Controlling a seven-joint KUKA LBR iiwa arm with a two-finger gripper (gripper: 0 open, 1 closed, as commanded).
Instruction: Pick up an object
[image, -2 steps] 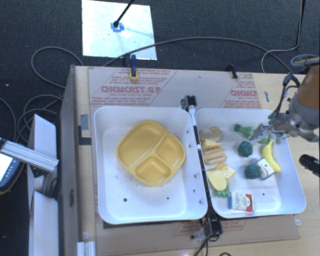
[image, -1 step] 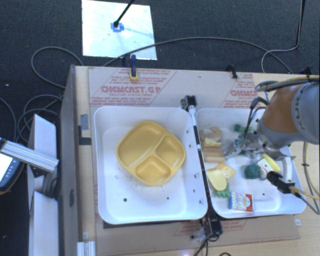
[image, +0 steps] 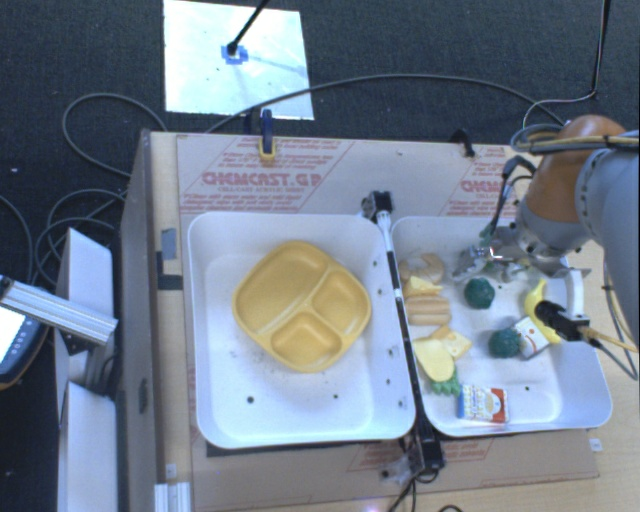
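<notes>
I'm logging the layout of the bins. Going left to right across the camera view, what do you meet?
Yellow tray → bread sticks → carton → green ball → banana

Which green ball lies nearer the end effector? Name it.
The upper green ball, just below the end effector. The other green ball lies lower in the right bin, beside the small carton.
</notes>
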